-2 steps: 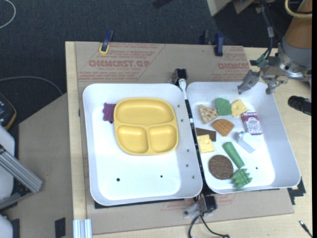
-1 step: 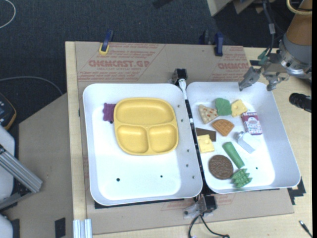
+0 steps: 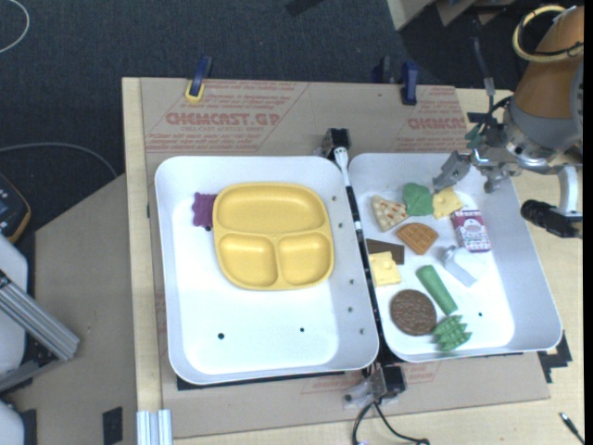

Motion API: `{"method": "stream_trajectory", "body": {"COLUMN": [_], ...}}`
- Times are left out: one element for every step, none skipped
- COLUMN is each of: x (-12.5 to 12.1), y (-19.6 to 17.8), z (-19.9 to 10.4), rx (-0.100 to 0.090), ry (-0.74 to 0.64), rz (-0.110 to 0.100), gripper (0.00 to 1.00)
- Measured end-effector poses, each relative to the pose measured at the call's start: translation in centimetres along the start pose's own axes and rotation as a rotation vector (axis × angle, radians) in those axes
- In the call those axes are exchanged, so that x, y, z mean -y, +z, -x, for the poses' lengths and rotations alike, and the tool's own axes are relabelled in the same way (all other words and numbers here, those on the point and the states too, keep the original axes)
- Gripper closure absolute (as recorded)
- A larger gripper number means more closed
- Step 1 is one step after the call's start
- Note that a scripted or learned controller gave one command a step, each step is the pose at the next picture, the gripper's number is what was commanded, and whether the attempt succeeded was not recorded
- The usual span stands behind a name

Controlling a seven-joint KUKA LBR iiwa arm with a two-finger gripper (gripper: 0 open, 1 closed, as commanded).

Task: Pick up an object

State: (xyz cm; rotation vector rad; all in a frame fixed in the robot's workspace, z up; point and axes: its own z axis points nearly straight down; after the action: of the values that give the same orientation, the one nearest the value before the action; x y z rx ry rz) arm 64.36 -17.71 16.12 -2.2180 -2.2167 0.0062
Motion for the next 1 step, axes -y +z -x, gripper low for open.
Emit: {"method": "stream_trajectory", "body": {"x": [0.98], "y": [5.00], "z": [-0.46], "rx": [-0.001], "ry": [-0.001], "rz": [0.000], "gripper": [0.00]}}
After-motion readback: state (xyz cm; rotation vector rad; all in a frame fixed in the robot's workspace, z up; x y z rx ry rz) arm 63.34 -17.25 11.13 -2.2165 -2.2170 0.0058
